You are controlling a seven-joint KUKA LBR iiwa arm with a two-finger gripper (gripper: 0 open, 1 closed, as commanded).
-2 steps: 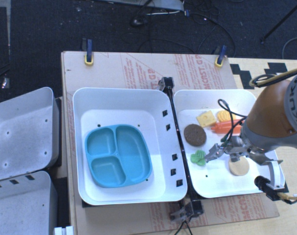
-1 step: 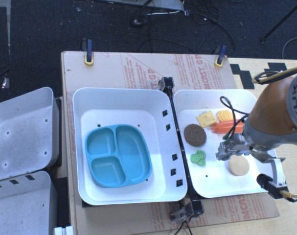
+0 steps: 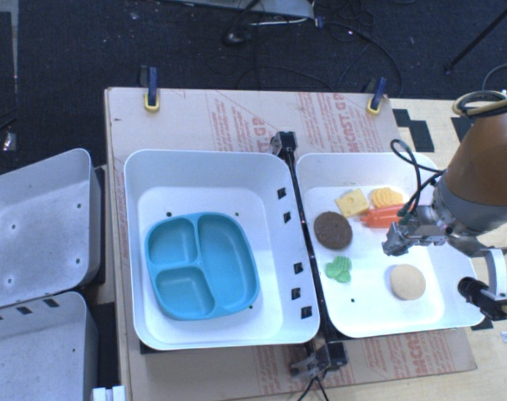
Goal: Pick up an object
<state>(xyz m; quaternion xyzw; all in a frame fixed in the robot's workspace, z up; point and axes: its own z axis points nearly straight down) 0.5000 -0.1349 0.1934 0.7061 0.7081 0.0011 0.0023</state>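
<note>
**Food toys in my right bin**

The round tan cookie [image 3: 408, 281] lies near the front, with open floor around it. My gripper [image 3: 397, 242] hangs just above it, beside the orange carrot [image 3: 381, 216]. I cannot tell how wide it is. The blue tray [image 3: 201, 265] sits in the left bin [image 3: 140, 224].

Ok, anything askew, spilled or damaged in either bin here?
Nothing stands out. The blue divided tray lies flat in the left bin; the food pieces sit apart on the right bin's floor, none spilled over its rim.
</note>
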